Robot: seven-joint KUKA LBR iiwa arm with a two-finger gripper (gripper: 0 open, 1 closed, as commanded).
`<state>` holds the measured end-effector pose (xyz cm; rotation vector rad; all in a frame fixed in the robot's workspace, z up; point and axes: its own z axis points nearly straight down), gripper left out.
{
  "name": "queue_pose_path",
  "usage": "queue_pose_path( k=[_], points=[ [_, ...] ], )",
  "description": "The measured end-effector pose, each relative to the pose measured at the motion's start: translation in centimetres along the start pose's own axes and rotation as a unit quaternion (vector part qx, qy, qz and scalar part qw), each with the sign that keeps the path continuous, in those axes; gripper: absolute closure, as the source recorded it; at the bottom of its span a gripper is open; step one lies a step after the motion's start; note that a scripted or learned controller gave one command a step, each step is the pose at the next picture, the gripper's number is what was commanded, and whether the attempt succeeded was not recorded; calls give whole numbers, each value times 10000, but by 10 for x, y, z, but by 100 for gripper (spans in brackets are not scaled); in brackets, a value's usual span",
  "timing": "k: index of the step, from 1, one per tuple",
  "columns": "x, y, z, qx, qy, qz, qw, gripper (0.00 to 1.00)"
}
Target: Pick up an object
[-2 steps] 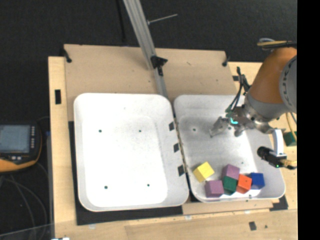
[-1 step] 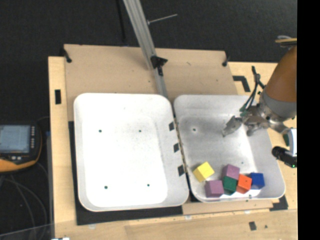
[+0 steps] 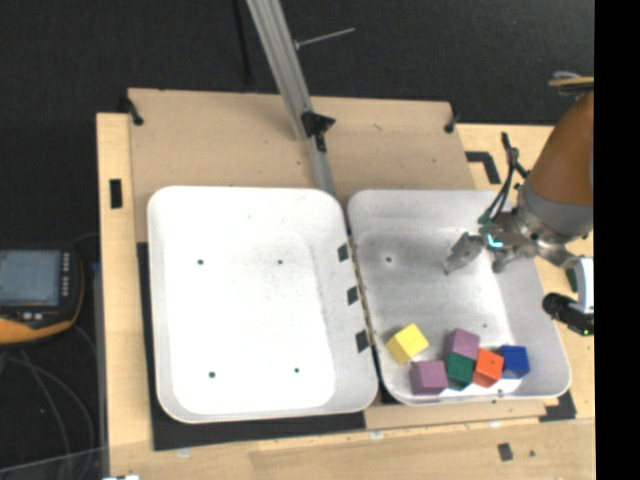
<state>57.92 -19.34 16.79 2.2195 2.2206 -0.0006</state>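
The tabletop [image 3: 420, 113] carries two shallow white bins side by side. The left bin [image 3: 250, 298] is the broader-looking one; the right bin [image 3: 430, 228] holds all the blocks, and these sit clustered along its near edge. The grey arm [image 3: 560, 183], with its orange band, reaches in from the right and hangs over the upper middle of the right bin. Its pincer [image 3: 470, 253] points leftward above bare bin floor, well apart from the blocks; how far open it is I cannot tell, and nothing shows in its grip.

Among the blocks, a yellow cube [image 3: 408, 343] lies a little apart on the left, then two purple blocks [image 3: 462, 343], [image 3: 429, 376], a green block [image 3: 459, 368], an orange block [image 3: 488, 366] and a blue block [image 3: 514, 359] packed close together.

As I judge it, the task is barely begun: no object is lifted, and approach, descent and grasp all remain
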Motion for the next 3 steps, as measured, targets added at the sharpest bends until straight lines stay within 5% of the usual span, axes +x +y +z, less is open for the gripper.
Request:
queue_pose_path(
  k=[3],
  points=[
    [0,0,0,1,-1,-1,10000,0]
  ],
)
